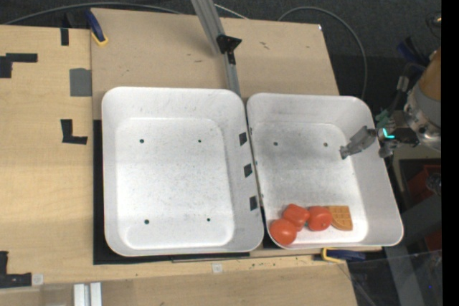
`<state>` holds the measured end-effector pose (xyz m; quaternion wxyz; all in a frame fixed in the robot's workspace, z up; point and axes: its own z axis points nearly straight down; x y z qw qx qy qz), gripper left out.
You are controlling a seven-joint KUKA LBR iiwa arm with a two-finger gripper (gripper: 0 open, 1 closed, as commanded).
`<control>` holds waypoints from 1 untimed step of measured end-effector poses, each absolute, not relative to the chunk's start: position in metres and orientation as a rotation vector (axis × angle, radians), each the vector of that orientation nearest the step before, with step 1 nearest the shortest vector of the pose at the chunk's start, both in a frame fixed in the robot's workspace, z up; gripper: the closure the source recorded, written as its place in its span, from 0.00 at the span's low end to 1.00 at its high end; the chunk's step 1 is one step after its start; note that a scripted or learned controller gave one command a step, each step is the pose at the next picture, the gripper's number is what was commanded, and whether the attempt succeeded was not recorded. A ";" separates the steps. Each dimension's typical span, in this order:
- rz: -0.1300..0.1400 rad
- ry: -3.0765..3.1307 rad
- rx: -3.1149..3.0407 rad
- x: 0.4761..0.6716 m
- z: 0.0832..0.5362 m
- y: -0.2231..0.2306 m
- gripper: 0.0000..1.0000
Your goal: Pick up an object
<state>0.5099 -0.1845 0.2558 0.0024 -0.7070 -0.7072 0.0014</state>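
A wooden table (179, 46) carries two white bins; red pieces (297, 220) and an orange cracker (341, 217) are gathered in the right bin's (301, 118) near corner. The tool (366, 140) is poised above its right rim, nothing visibly held, its opening indiscernible; approach is underway, descent required

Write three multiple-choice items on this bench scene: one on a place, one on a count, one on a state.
1. Where do the red pieces lie?
A. left bin
B. right bin's near edge
C. bare bench

2. How many white bins are there?
A. one
B. two
C. three

3. What touches the orange cracker?
A. the gripper
B. a red piece
C. the left bin's wall

Answers: 1 B, they sit along the near wall of the right bin. 2 B, it and the left bin sit side by side. 3 B, a red piece rests against it while the gripper is farther back.
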 end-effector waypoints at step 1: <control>0.001 -2.223 -2.218 0.511 0.258 -0.184 0.00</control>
